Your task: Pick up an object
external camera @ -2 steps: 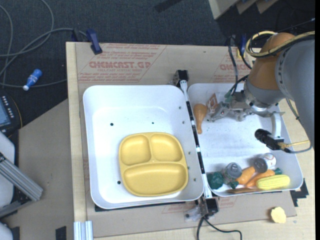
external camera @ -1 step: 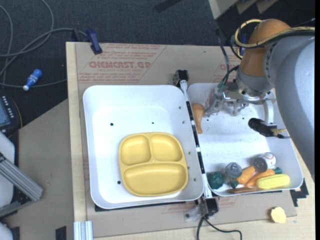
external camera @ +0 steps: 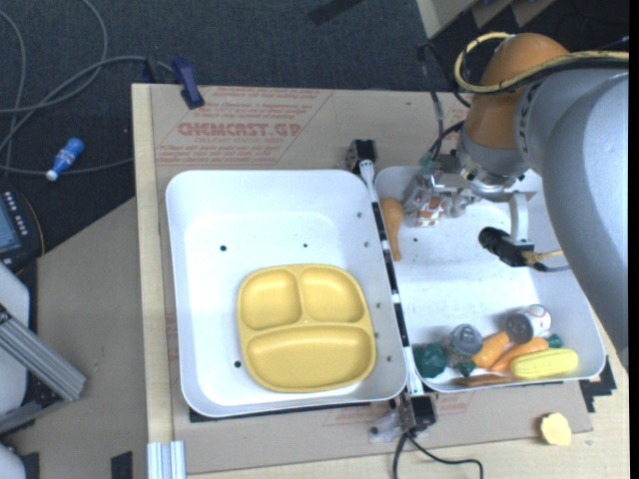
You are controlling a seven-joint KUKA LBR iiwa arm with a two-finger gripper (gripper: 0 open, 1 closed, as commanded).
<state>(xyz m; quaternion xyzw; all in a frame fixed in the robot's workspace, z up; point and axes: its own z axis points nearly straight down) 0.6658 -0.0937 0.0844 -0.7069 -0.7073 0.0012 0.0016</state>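
My two bins (external camera: 200,218) are white; a pale yellow tray (external camera: 305,327) sits in one, orange carrot (external camera: 391,226) and yellow corn (external camera: 544,364) in the other.

Arm (external camera: 584,158): broad, smooth grey casing; rounded orange band (external camera: 509,88) above wrist; yellow-and-black cable (external camera: 479,53) looped beside it; metallic wrist fittings; small black attachment (external camera: 499,244) below; gripper (external camera: 431,203) silver-toned.

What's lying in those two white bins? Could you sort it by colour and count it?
Yellow: 2, divided plate, corn cob
Orange: 2, piece at the bin wall, carrot-like piece
Green: 1, lump
Grey: 2, round pieces
White: 1, ball
Total: 8
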